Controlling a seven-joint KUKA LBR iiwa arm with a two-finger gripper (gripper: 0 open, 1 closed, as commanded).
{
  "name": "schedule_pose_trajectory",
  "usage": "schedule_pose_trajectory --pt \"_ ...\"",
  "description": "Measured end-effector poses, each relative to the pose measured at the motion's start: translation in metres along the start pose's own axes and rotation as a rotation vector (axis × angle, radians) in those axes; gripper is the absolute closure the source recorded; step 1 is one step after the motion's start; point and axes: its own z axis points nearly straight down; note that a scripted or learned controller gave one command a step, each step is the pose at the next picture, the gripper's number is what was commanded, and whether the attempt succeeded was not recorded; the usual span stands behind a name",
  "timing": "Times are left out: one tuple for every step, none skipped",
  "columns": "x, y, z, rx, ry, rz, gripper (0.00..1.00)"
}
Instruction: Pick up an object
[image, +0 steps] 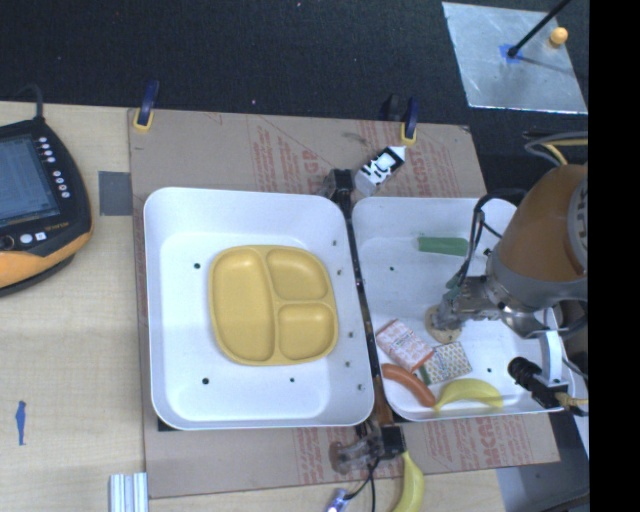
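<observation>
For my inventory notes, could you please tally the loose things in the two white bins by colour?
Yellow: 2, the divided tray and the banana
Green: 1, the flat block
Orange-red: 1, the sausage
Patterned packets: 2, pinkish and speckled
Total: 6

Grey arm (535, 290) — broad orange band, black cable, metallic tool (452, 312).

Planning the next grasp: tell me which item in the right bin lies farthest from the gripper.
The green block, alone near the bin's far wall; the hot dog, banana and packets cluster at the near edge, closer to the gripper.
</observation>
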Motion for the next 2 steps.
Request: schedule_pose_trajectory --pt "0.000 0.000 0.000 0.000 0.000 0.000 0.00" --pt "-0.001 0.001 -0.010 -0.001 -0.003 -0.005 1.00"
